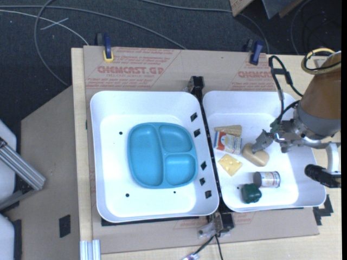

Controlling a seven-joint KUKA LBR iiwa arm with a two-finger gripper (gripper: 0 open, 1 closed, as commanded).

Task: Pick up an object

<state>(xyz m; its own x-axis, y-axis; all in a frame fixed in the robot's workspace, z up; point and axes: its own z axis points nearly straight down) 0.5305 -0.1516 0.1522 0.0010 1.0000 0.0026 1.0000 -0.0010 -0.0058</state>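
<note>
In the right bin (282, 104) my gripper (274, 144) hangs low, reaching in from the right under the grey and orange arm. Its fingers stand open with nothing between them. A tan bread-like lump (256, 156) lies just below and left of the left finger (262, 141), close to it or touching. Further left are a yellow cheese wedge (230, 164) and a red and white packet (228, 141). A small can (267, 179) lies on its side near the bin's front, beside a dark green object (250, 193).
The left bin (105, 161) holds a blue divided plate (161, 155). A black divider with clips (201, 145) runs between the bins. Black cables (279, 75) trail over the bench behind the right bin.
</note>
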